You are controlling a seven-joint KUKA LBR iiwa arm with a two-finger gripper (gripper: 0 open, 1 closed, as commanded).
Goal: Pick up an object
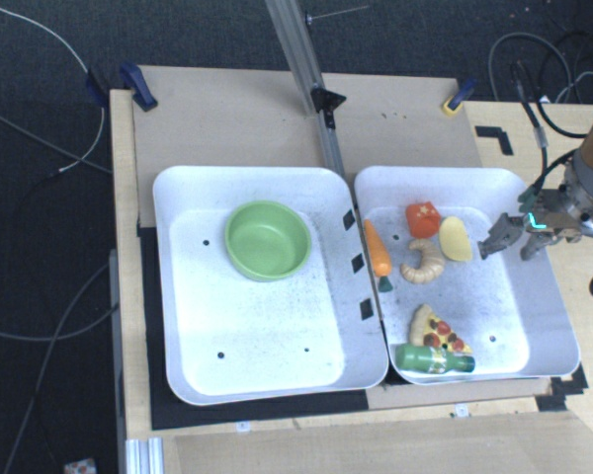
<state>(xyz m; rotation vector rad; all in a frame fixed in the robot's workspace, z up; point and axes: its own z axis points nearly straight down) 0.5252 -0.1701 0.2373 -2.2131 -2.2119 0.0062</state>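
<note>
My gripper (516,242) hangs over the right side of the right bin (539,314), its two dark fingers spread open with nothing between them. Just left of it lie a yellow lemon-like fruit (456,239) and a red pepper-like piece (423,219). A beige curled piece (422,264) sits below them. An orange carrot (378,250) lies along the bin's left wall. Near the front of the bin are a pizza slice (438,330) and a green bottle (432,360) on its side.
The left bin (193,363) holds a green bowl (267,240). A grey metal pole (296,42) slants down between the two bins. Blue and yellow clamps sit at the bench's back corners.
</note>
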